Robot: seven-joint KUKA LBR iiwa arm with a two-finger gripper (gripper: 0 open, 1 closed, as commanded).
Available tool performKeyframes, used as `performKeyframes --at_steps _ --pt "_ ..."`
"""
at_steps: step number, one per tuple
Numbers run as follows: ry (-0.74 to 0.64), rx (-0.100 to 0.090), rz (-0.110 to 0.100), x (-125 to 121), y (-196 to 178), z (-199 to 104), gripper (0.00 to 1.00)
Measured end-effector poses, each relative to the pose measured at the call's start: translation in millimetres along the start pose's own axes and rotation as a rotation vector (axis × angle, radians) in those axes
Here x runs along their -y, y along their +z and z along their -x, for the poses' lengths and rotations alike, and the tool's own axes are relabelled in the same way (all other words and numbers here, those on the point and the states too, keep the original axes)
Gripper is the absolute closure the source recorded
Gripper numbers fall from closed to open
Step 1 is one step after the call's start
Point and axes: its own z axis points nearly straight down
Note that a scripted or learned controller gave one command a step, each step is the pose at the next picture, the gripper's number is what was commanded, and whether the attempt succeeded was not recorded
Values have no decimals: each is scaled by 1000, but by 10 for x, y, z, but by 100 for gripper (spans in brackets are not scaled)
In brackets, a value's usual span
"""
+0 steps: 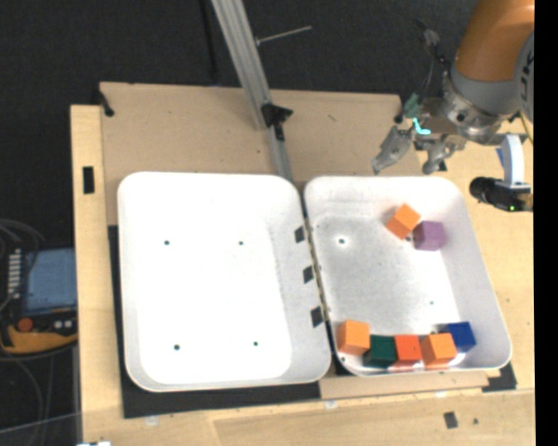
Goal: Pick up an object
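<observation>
Up at about one o'clock in the camera view, the end effector point(413, 157) hangs over the surface point(205, 128) just beyond the far rim of the right bin point(391, 277). Its two fingers are spread apart, with nothing between them. Above it, the grey wrist and orange band of the arm point(491, 40) enter from the upper right.

Inside the right bin, toward one o'clock of its floor, an orange cube point(404, 220) sits tilted, with a purple cube point(430, 235) touching it at its four o'clock side. Both lie near the end effector but apart from it.

Along the near wall of the same bin, at about five o'clock, runs a row of blocks: an orange block point(354, 335), a dark green block point(381, 349), an orange-red block point(407, 347), another orange block point(438, 347) and a blue block point(460, 334), each touching or just beside its neighbour.

The left bin point(214, 277) lies at nine o'clock of the right one, their rims touching.
</observation>
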Motion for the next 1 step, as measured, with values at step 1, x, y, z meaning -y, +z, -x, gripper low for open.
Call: performKeyframes --at_steps 1 --pt "-1 3 4 -5 -28 7 0"
